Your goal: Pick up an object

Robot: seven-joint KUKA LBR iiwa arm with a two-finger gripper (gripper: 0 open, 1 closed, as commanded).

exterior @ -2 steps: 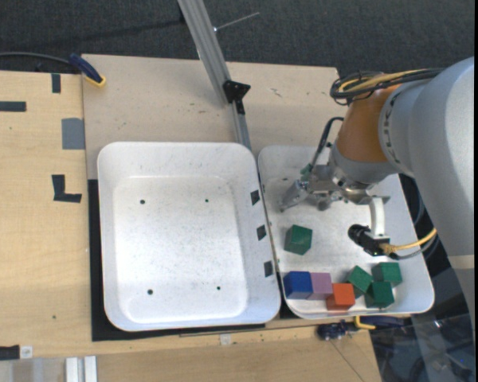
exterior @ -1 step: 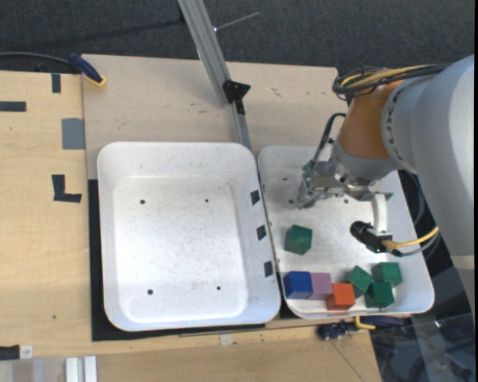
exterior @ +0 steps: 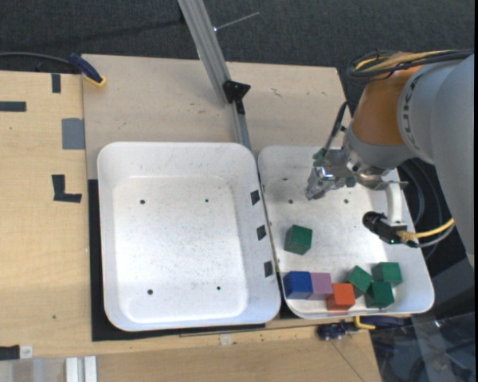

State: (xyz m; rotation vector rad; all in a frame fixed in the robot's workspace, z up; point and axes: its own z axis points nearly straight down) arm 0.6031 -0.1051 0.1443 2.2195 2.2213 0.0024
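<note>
You see the gripper (exterior: 317,183) above the upper part of the right bin (exterior: 279,165); I cannot tell its state. The nearest green cube (exterior: 299,239) lies below it, apart, with more cubes along the bin's lower edge.

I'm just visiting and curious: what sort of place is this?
Probably a robotics lab test bench: a grey arm with a pincer reaches over two white bins, one holding colored blocks.
</note>
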